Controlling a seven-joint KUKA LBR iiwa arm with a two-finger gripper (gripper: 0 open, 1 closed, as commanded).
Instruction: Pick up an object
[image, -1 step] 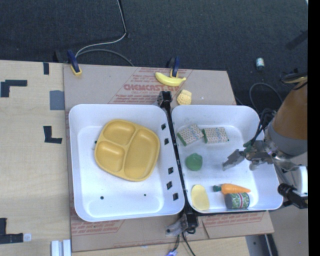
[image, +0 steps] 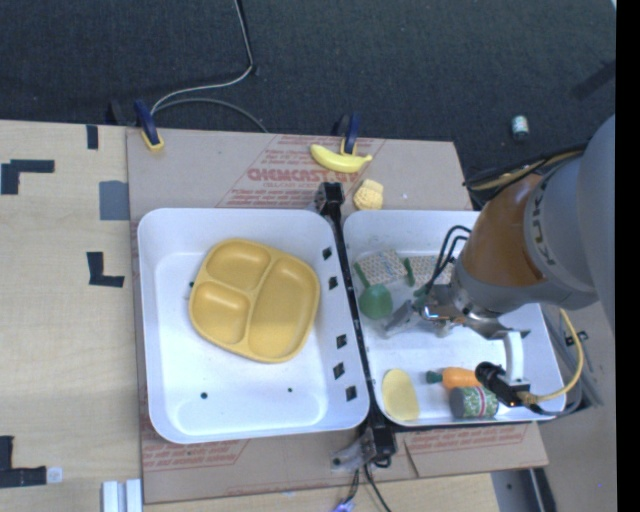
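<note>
Green ball (image: 376, 300), lying in the right bin (image: 455, 225) beside the gripper (image: 405, 316), is judged light and smooth; it should be clasped across its middle. The gripper's state cannot be told.

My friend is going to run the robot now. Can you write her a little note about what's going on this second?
Gripper: low in the right bin, next to the green ball. I can't tell if its jaws are open or shut, and nothing shows between them.
Right bin things: green ball and a tan waffle piece near the divider, a pale yellow piece, an orange carrot and a small can along the front.
Left bin: yellow divided plate.
Outside, behind the bins: banana and a small yellow block.
Done: no object lifted yet.
Left: grab one thing and raise it.
</note>
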